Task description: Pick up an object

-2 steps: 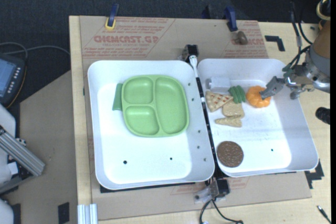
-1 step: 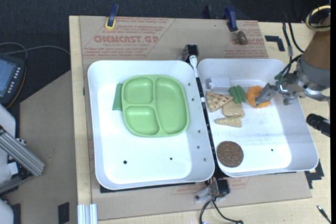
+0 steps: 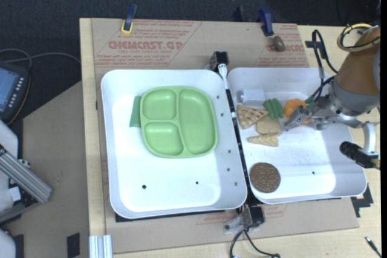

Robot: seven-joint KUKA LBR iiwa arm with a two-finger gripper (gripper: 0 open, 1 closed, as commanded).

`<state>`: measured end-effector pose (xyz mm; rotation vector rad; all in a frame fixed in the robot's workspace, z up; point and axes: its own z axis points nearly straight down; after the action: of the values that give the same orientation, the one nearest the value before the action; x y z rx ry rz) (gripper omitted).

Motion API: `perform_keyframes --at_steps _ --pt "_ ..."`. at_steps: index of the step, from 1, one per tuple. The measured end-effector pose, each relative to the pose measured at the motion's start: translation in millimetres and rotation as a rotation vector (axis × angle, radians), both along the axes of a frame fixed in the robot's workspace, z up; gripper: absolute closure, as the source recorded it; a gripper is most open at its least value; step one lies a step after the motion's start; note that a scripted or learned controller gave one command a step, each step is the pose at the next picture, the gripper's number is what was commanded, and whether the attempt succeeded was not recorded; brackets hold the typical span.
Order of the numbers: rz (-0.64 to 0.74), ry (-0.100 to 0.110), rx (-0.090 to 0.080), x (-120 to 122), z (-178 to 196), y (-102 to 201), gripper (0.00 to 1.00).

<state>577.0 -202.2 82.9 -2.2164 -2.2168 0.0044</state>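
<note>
I'm looking down on the worktop [image 3: 97,45] with its two white bins side by side. The left bin [image 3: 121,178] carries a green divided plate [image 3: 179,121], lying flat toward the upper middle of that bin. The right bin [image 3: 314,184] has the clutter: a triangular tan cracker piece [image 3: 250,113] near its left wall, a paler round cracker [image 3: 268,126] touching it just below, another pale wedge [image 3: 263,140] beneath that, and a brown round cookie [image 3: 265,177] lower down, apart from the rest. A green pod-like item [image 3: 273,107] sits just above the crackers, with an orange item [image 3: 294,106] right beside it. My arm comes in from the right, and the pincer [image 3: 294,121] is low over the right bin, its tip just beside the orange item and the round cracker. I can't tell from here how the pincer stands, spread or closed; nothing visibly sits in it.
</note>
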Motion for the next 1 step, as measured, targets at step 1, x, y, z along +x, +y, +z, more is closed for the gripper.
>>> perform_keyframes --at_steps 1 --pt "0.000 -0.008 -0.003 1.9 14.7 -1.0 1.00"
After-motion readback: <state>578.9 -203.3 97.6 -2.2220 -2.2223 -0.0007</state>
